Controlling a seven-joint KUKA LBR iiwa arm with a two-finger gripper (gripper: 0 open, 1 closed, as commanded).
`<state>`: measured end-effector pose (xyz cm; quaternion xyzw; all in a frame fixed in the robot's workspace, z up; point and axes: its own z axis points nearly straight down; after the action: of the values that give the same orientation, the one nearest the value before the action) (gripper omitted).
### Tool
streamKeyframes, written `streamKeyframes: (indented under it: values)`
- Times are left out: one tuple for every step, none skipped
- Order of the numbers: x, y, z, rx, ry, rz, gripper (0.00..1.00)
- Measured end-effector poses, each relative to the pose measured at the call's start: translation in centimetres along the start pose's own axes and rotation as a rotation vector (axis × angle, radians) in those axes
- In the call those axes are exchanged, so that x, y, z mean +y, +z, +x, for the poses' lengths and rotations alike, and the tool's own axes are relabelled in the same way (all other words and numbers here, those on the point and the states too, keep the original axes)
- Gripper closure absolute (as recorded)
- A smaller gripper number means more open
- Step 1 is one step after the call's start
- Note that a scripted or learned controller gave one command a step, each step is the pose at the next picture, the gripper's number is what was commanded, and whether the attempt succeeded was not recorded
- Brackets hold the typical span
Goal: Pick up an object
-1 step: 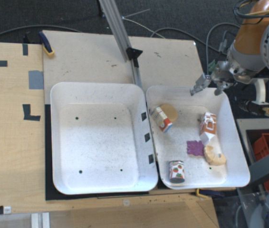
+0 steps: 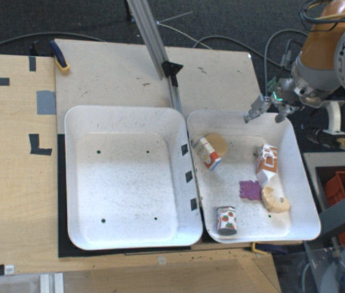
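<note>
A small can [image 2: 226,220] with a red-patterned label is seen at the near edge of the right bin [image 2: 300,224], well below the end effector [image 2: 269,108]. The end effector is held over the far rim of that bin, its 2 fingers spread apart with nothing between them. Below and to the left of it, a second can [image 2: 208,152] is laid on its side against a round tan object [image 2: 217,143]. Almost directly below it, a red and white carton [image 2: 267,162] is found, with a purple piece [image 2: 250,190] and a pale bagel-like ring [image 2: 275,200] further down. The left bin [image 2: 75,163] is set well to its left on the counter [image 2: 14,182].
</note>
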<state>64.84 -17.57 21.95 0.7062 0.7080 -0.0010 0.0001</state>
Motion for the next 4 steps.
streamKeyframes:
  values:
    - [-0.3, 6.5, 0.1, 0.001, 0.001, 0.007, 0.00]
    - [0.2, 11.9, 1.0, 0.001, 0.000, 0.003, 0.00]
    - [0.4, 12.6, 1.0, -0.001, 0.000, -0.006, 0.00]
    - [0.5, 11.5, 1.0, -0.002, -0.001, -0.009, 1.00]
